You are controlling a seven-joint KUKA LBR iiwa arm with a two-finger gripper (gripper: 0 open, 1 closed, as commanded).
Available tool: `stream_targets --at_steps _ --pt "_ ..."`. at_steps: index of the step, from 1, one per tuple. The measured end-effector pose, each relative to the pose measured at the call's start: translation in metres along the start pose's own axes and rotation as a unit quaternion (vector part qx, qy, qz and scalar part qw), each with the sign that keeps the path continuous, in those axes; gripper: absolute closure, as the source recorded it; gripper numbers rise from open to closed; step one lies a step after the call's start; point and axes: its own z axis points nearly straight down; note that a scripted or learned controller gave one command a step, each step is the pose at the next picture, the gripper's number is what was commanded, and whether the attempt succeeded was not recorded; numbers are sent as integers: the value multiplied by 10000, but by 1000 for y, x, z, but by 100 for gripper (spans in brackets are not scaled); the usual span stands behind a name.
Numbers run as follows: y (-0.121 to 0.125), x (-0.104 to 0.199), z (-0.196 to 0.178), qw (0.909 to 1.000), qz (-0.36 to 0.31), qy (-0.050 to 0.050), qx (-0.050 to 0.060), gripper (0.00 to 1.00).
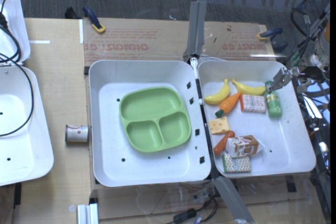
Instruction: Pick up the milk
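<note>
The milk [242,146] is a small white and brown carton lying on its side in the front part of the right bin [294,139]. My gripper [277,83] hangs over the far right part of that bin, just above the top of a green bottle [273,104]. It is well behind the milk and to its right, and apart from it. Nothing is seen held in it.
Around the milk lie a carrot [222,142], a cheese wedge [219,125] and a green box [237,164]. Farther back are two bananas [218,94], another carrot [229,103] and a pink box [253,104]. The left bin [105,113] holds a green divided plate [155,118].
</note>
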Motion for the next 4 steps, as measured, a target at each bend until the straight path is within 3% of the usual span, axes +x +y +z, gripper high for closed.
stream_targets --at_steps 1,2,3,4 --pt "-33 24 124 9959 904 4 4 0" --pt "-67 21 179 9995 275 -16 -126 0" --pt "-70 55 180 9986 512 -4 -90 0" --pt "-70 55 180 9986 512 -4 -90 0"
